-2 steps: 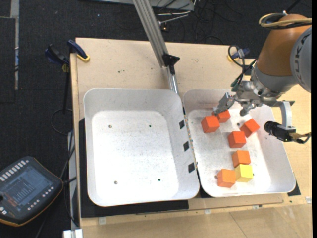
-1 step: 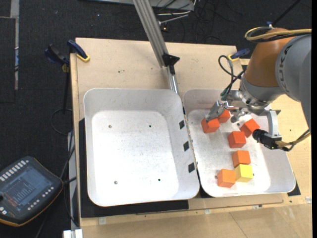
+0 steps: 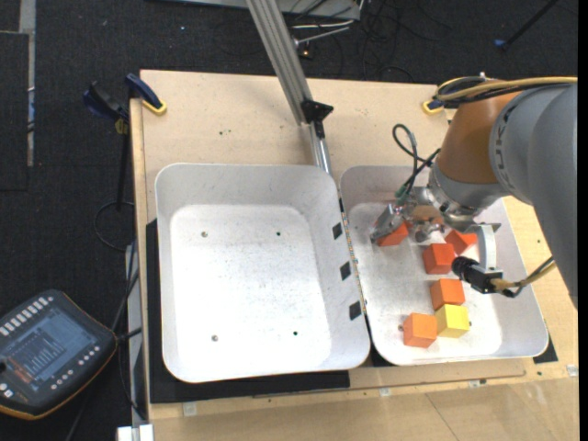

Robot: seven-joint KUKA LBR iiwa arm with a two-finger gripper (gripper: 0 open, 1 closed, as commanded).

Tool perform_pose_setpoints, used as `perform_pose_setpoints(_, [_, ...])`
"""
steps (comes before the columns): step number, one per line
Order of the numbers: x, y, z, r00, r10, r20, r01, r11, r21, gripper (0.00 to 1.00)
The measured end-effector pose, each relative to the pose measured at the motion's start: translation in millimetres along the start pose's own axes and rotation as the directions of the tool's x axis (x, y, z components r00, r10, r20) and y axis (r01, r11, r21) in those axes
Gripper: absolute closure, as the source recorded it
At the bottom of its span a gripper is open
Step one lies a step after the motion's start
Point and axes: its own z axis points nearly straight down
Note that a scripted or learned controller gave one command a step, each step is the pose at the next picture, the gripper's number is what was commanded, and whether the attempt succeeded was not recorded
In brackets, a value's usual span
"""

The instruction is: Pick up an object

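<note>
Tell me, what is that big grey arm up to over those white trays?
The arm has reached into the right tray and its claw sits low over an orange block near the tray's far left side. Whether it has gripped the block is hard to tell from here. More orange blocks and one yellow block lie loose nearby. The left tray holds no blocks.
</note>
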Motion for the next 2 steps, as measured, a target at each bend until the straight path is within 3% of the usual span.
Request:
perform_pose_setpoints(1, [0, 1, -14, 1.000, 0.001, 0.001, -0.001, 1.000, -0.006, 1.00])
perform_pose_setpoints(2, [-2, -1, -57, 1.000, 0.001, 0.001, -0.001, 1.000, -0.009, 1.00])
